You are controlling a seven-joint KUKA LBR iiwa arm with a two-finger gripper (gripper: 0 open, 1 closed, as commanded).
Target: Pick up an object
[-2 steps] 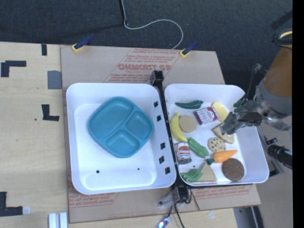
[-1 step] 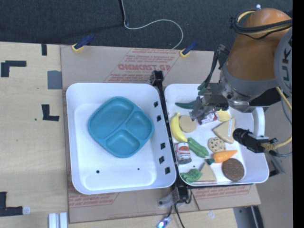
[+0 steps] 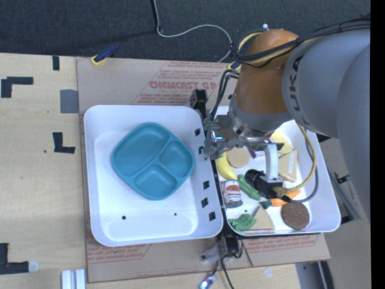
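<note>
The end effector [image 3: 239, 147] hangs low over the right bin [image 3: 328, 220], just above the banana [image 3: 225, 168] and a pale biscuit [image 3: 238, 158]. I can't tell whether it is spread or pressed together. I'd judge this to be the reach-down step, with nothing visibly held. The next move calls for settling on one item, closing on it and lifting it clear of the clutter.

a robotics lab test bench: a grey industrial arm [image 3: 328, 59] with an orange band [image 3: 267, 71] reaches over a left bin [image 3: 96, 185] and a right bin [image 3: 323, 200], both white, on printed cardboard [image 3: 150, 80]. black tape marks [image 3: 18, 81] dot the wooden bench [image 3: 36, 185] near its left edge, a loose cable [image 3: 180, 32] trails over dark carpet [image 3: 72, 11] past its far edge, and toy food [image 3: 226, 168] lies in the right bin.
</note>
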